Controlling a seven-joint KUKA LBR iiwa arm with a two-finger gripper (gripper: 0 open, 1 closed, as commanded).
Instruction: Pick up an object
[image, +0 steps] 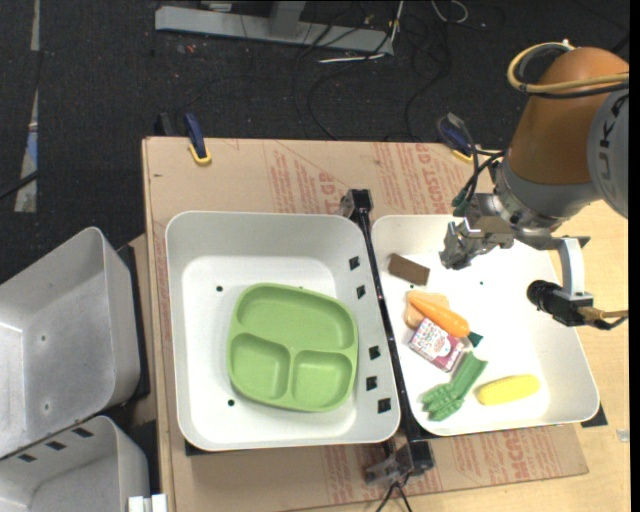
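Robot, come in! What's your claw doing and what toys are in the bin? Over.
Gripper low over right bin, holding nothing seen. Brown block nearest it; carrot, pink pack, green veg, yellow piece beyond. Nothing blocking.

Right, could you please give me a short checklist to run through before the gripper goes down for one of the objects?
1. Gripper over the right bin: ok.
2. Fingers free of any object: cannot tell.
3. Nearest target, the brown block, lies apart from the other items: ok.
4. Carrot and pink packet separated for a clean grasp: not ok, they touch.
5. Yellow piece clear of the green vegetable: ok.
6. Green tray in the left bin, away from the working area: ok.
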